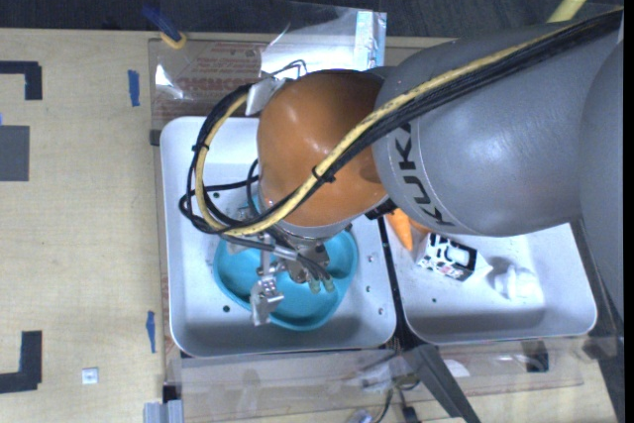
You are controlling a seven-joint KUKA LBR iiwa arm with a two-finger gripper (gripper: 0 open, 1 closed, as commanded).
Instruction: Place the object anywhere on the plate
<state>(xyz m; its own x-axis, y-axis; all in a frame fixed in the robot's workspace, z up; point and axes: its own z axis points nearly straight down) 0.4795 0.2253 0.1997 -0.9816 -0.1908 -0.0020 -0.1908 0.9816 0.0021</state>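
Grey arm looms over both bins, gripper above the blue plate; its state I cannot tell.

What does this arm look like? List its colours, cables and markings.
The arm has a smooth, rounded grey shell with black lettering partly visible on its side. A glossy orange band sits above the wrist. Yellow and black cables run along the arm and loop beside the wrist. The hand is bare silvery metal.

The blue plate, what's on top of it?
The fingers hang over the blue plate in the left bin. The arm covers the plate's far part, so anything there is hidden.
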